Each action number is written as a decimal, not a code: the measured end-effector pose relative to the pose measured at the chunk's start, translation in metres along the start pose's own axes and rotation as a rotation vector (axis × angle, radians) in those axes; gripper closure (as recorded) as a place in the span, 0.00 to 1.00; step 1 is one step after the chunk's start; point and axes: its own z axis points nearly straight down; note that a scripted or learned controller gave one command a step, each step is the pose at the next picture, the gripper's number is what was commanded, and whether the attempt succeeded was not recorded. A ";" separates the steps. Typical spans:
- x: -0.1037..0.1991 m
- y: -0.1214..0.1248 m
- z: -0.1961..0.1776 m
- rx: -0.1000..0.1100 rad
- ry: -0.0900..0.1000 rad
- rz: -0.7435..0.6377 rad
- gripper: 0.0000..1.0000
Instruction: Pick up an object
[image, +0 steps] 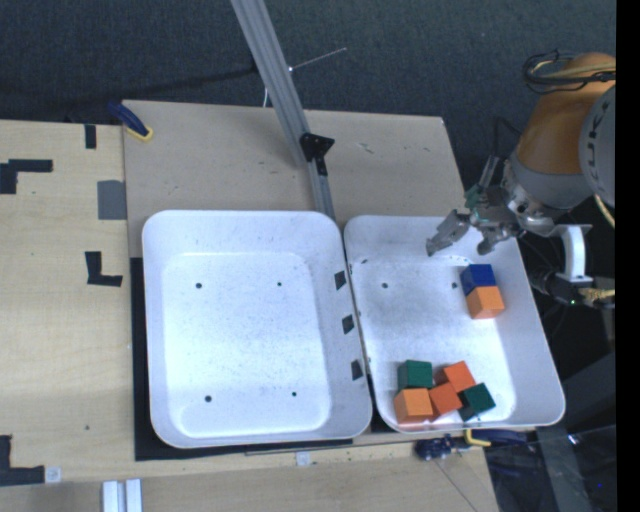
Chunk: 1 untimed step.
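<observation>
Claw (466, 234): spread open, empty, above right bin (400, 300). Risk: blue block (478, 275) touches orange block (486, 301); descent may nudge both, no grip.

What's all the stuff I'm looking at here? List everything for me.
Bins: 2, white, side by side on the bench; left bin, right bin.
Blue block: 1, right bin, upper right, touching an orange block.
Block cluster: 3 orange, 2 green, right bin's near edge.
Metal pole: 1, grey, slanting above the bins.
Bench: 1, light wood.
Arm: 1, grey and orange, at right; gripper above the right bin's far end.
</observation>
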 end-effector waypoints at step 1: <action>0.000 0.000 0.000 0.000 0.000 0.000 0.00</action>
